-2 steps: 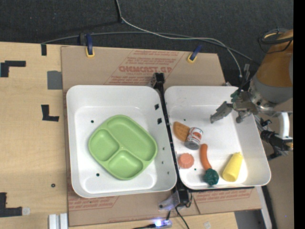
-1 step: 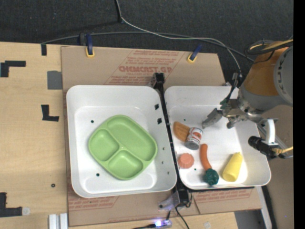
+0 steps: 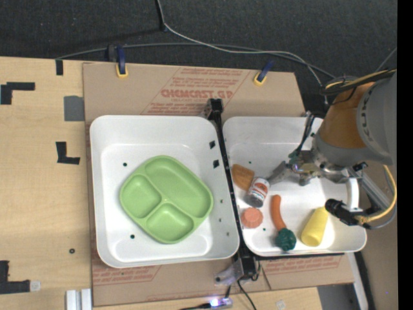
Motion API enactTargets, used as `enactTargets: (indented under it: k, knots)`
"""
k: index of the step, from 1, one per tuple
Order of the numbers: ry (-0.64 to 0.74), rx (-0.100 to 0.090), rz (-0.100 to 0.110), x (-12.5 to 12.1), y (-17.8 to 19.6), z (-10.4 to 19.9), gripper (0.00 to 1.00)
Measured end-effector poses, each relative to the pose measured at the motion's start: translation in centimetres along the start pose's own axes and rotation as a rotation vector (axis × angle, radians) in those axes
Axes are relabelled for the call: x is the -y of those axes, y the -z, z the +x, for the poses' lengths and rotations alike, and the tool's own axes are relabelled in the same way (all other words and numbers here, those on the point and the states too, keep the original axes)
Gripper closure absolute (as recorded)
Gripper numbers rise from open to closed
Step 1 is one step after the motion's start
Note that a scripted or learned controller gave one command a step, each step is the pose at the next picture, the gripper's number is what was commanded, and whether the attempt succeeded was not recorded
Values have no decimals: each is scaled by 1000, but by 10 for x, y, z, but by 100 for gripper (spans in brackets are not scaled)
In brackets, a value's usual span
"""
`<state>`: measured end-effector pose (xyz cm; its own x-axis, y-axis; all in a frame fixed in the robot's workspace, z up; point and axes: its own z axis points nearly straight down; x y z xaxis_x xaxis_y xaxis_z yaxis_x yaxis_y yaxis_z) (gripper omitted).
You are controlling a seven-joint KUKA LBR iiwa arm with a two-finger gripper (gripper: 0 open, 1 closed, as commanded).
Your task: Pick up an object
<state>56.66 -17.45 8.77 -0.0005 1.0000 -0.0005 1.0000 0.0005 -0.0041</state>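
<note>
**Ana:** White plastic, both of them: the shallow left bin (image 3: pixel 103 192) holds a light green divided plate (image 3: pixel 166 199), and the shallow right bin (image 3: pixel 271 131) holds all the small things. How far along would you say the pick is?

**Ben:** Early, by my reading. The grey arm with its orange band (image 3: pixel 345 118) hangs over the right bin, and the metal gripper (image 3: pixel 298 168) sits low near the bin's middle, but whether it is spread or closed I cannot tell, and I see nothing clamped in it. Every object lies on the bin floor.

**Ana:** Which ones?

**Ben:** A tan bread-like piece (image 3: pixel 243 176), touching a small red-and-white can (image 3: pixel 259 191) that lies tilted; a round salmon-pink disc (image 3: pixel 251 217); an orange carrot with a dark green top (image 3: pixel 280 221); and a yellow block-shaped toy (image 3: pixel 315 227). The can lies nearest the gripper. Closing, lifting and clearing the bin are all left, I judge.

**Ana:** Any writing?

**Ben:** Red print on the brown cardboard sheet (image 3: pixel 187 89) under the bins reads roughly "CHEMCAST GP", with smaller lines I cannot read. The can's label is too small.
</note>
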Motion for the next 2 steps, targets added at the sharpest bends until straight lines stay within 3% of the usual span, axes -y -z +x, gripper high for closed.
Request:
enactTargets:
  k: [1, 2]
  knots:
    - [1, 1, -5, -1, -1, 0, 0]
    - [1, 5, -9, -2, 10, -1, 100]
